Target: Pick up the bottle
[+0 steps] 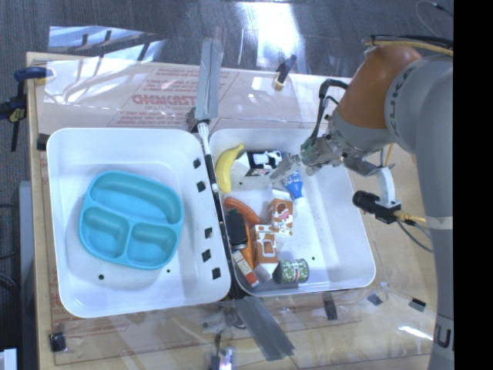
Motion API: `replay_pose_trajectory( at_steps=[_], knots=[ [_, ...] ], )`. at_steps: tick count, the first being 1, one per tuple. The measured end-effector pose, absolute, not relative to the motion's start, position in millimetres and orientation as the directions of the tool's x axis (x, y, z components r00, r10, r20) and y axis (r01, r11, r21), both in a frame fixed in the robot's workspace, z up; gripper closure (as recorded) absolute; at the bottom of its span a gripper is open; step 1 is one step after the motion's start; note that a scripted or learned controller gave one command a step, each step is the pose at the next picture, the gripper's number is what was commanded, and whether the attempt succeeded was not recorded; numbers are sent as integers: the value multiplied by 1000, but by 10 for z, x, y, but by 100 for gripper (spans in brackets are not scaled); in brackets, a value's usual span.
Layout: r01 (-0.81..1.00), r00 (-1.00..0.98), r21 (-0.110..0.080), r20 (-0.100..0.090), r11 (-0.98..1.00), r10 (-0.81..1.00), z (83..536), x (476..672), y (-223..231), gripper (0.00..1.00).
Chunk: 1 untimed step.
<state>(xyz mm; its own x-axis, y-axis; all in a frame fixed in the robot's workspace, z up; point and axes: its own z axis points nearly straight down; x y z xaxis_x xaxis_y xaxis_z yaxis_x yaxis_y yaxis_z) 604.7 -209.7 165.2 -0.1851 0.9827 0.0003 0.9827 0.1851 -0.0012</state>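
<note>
1. Two shallow white bins side by side on the bench [77, 83]: left bin [62, 206] carrying a blue divided tray [131, 218], right bin [339, 237] carrying the clutter.
2. Grey arm [408, 106] reaching in from the right, orange band above the wrist, hand [296, 164] low over the upper middle of the right bin.
3. Hand state: cannot tell (tips lost among the dark and shiny parts around them).
4. Bottle [293, 185], small, with a blue body and pale cap, lying just under and beside the hand, near the bin's upper centre. Touching the hand or merely close under it: not clear from this angle.
5. Just left of the bottle, a black-and-white cow-patterned item [264, 161] and a banana [225, 168] against the bin's left wall.
6. Below, well apart from the hand: a small carton [282, 216], a green can [293, 271], an orange item [245, 210] and a dark flat piece [234, 227], crowded toward the lower left.
7. Judgement: at the grasp stage, with the hand apparently lowered over the bottle; lift not yet evident.
8. Risk, as a guess: a small, rounded bottle lying on its side, likely to roll or slip aside.
</note>
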Motion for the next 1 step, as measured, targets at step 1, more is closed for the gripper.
replay_pose_trajectory(
  at_steps=[1],
  knots=[
    [949,-315,6,-5,315,949,1250,6599,-2083,0]
  ],
)
